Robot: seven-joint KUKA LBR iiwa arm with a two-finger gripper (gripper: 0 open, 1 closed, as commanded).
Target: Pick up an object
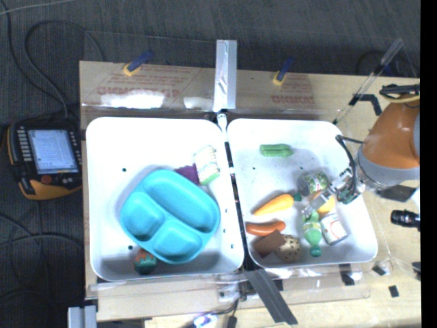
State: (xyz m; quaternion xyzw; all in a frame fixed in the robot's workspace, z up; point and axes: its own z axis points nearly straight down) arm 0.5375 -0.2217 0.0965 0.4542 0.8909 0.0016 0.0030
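I saw the claw (339, 191) low at the right bin's (300, 130) right side among clutter, its grip indiscernible, nothing lifted.

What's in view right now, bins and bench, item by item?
Bins: 2, white, side by side on the bench.
Divided tray: 1, blue, left bin.
Small carton: 1, white and green, left bin, at the tray's upper right.
Green piece: 1, right bin, top.
Carrot: 1, orange, right bin, centre.
Sausage: 1, red, below the carrot.
Bottle: 1, green, right bin, lower part.
Pendant: 1, orange and black, left of the bench.
Gripper: 1, right bin, right side; grip state unclear.
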